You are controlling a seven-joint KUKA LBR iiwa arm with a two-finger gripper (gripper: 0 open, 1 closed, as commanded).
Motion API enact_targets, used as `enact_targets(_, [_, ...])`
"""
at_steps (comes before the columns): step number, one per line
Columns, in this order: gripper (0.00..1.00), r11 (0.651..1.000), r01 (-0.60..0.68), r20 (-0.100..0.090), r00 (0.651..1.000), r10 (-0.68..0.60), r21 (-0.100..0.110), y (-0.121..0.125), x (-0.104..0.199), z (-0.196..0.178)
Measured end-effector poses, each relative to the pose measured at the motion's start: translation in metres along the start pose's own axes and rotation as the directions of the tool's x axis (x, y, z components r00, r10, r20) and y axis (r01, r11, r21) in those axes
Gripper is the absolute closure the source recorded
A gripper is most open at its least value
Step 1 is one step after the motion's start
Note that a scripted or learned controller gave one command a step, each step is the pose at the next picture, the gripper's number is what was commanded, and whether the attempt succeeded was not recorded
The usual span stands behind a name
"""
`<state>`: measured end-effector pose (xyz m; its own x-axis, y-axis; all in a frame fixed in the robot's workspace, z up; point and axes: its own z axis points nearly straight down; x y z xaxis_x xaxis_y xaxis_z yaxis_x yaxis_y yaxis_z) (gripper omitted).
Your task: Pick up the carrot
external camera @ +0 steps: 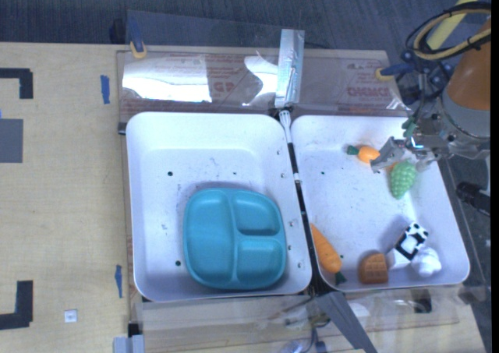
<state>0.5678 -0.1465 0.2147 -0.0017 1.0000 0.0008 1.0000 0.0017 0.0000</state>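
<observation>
The carrot [325, 247], long and orange with a green stub at its near end, lies against the left wall of the right bin [456, 211], toward the front. My gripper [405, 158] hangs over the far right part of that bin, well away from the carrot. Its fingers [386, 155] are spread open, with nothing held between them. A green bunch of grapes [403, 179] sits just below the fingertips. A small orange piece with a green tip [363, 153] lies just left of the gripper.
A brown bread-like piece [373, 267] and a black-and-white toy [414, 245] sit in the right bin's front corner. The left bin [148, 188] holds a teal divided plate [195, 254]. A metal divider [290, 71] stands behind the bins.
</observation>
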Motion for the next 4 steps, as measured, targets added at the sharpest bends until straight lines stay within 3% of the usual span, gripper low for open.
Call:
enact_targets(1, [0.0, 0.983, -0.183, 0.001, 0.983, 0.183, -0.002, 0.056, -0.003, 0.031])
enact_targets(2, [0.0, 0.972, -0.235, 0.001, 0.972, 0.235, -0.007, 0.08, 0.013, -0.045])
enact_targets(3, [0.0, 0.958, -0.286, 0.002, 0.958, 0.286, 0.008, 0.062, 0.004, 0.069])
enact_targets(4, [0.0, 0.968, -0.25, 0.001, 0.968, 0.25, 0.0, 0.099, -0.023, 0.128])
